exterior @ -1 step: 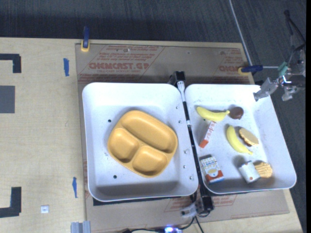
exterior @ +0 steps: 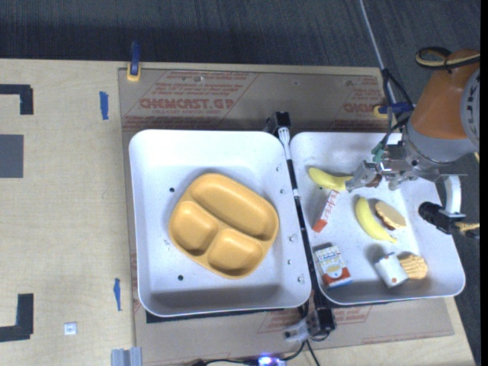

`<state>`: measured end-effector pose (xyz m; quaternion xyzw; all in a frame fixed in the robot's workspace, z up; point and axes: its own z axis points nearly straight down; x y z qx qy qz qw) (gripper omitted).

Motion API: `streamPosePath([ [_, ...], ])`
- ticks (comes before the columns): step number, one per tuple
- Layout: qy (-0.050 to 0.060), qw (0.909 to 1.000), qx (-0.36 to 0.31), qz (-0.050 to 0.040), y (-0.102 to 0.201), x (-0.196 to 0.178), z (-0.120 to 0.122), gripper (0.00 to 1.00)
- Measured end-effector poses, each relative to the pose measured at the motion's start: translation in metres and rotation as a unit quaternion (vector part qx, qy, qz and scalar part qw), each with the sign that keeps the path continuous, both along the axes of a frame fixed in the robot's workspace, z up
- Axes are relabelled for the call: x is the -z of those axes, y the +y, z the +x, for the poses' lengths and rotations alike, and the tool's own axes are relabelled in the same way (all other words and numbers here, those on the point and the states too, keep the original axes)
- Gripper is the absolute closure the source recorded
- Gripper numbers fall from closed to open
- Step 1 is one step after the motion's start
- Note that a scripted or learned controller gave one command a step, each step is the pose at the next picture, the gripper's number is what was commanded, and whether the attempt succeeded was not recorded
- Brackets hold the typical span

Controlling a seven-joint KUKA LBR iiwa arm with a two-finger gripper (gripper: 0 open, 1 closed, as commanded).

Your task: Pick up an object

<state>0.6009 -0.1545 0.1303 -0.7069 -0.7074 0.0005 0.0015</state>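
Bananas lie in the right bin (exterior: 450, 280): a small banana (exterior: 328, 178) at its far left, a larger banana (exterior: 369, 219) mid-bin with a cookie (exterior: 391, 216) on it. The gripper (exterior: 364, 175) hangs just right of the small banana; whether it is apart or together I cannot tell. "CHEMCAST GP" reads on the brown sheet (exterior: 187, 103). The left bin (exterior: 152, 158) holds a yellow divided tray (exterior: 222, 224).

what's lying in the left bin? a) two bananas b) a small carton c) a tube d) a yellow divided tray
d: the yellow divided tray lies alone in the left bin, while the bananas, the tube and the small carton lie in the right bin.
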Motion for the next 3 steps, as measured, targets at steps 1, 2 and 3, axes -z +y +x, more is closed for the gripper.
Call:
streamPosePath([
  [1, -0.002, 1.0000, 0.000, -0.0008, 0.012, 0.044, -0.053, 0.00],
  [2, -0.005, 1.0000, 0.001, -0.0023, 0.012, 0.033, -0.052, 1.00],
  [3, -0.002, 1.0000, -0.001, -0.0005, 0.103, -0.055, -0.068, 1.00],
])
